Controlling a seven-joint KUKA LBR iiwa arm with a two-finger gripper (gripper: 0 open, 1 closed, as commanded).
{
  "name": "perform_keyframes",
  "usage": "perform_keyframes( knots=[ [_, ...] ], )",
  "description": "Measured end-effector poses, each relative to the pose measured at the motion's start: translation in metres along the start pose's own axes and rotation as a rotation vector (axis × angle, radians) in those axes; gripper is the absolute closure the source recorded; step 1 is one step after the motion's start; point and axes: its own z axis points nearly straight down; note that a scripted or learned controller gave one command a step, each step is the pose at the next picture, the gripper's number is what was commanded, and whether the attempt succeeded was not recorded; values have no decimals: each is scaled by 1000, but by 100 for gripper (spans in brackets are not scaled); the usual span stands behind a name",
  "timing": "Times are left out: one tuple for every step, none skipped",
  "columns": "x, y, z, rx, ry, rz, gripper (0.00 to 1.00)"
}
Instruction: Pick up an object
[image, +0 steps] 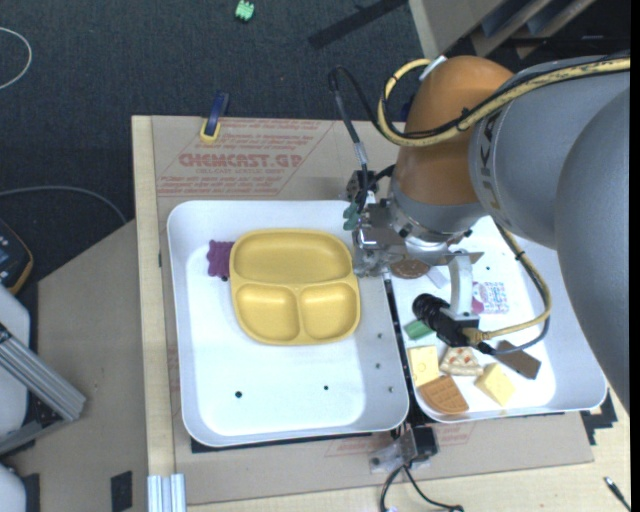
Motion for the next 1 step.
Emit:
perform_keyframes(
  knots=[
    [-12, -5, 1, 5, -1, 7, 100]
  ],
)
